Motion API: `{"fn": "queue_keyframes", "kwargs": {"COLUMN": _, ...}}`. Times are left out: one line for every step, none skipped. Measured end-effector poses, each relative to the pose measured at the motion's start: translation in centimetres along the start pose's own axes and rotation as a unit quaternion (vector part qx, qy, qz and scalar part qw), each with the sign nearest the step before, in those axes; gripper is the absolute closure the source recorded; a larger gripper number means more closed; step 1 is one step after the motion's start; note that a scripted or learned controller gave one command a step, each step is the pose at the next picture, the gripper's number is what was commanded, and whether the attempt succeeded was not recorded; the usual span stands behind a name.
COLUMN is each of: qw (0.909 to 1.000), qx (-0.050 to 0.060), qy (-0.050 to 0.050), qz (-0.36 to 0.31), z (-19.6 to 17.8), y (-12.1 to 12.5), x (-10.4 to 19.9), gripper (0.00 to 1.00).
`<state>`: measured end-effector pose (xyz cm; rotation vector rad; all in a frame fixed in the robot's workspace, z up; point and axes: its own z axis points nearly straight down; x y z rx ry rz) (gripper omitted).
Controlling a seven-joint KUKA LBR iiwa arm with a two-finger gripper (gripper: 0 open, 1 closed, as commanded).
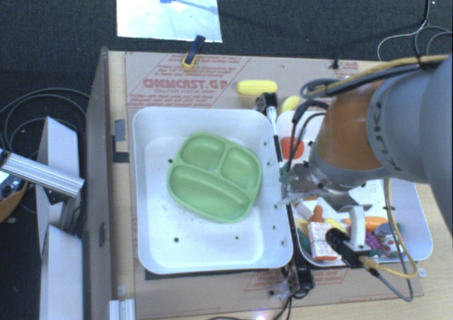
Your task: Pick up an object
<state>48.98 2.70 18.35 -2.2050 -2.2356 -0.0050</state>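
Green divided plate [214, 177] in left bin [159, 241]; yellow clamp [257, 88] on bench behind bins.

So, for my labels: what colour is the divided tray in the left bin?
Light green tray, seen in the camera view.

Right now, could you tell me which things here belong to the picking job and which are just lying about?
Job:
gripper
right bin
small carton
orange piece

Lying about:
green divided plate
left bin
yellow tool
clamp
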Motion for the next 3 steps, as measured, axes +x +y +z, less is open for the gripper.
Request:
{"fn": "queue_keyframes", "kwargs": {"qw": 1.0, "qx": 0.001, "qy": 0.0, "qz": -0.001, "z": 2.9, "y": -0.3, "x": 12.7, "gripper": 1.0}}
{"fn": "queue_keyframes", "kwargs": {"qw": 1.0, "qx": -0.002, "qy": 0.001, "qz": 0.001, "z": 10.0, "y": 0.0, "x": 21.1, "gripper": 1.0}}
{"fn": "queue_keyframes", "kwargs": {"qw": 1.0, "qx": -0.005, "qy": 0.0, "qz": 0.008, "z": -3.3, "y": 0.1, "x": 16.0, "gripper": 1.0}}
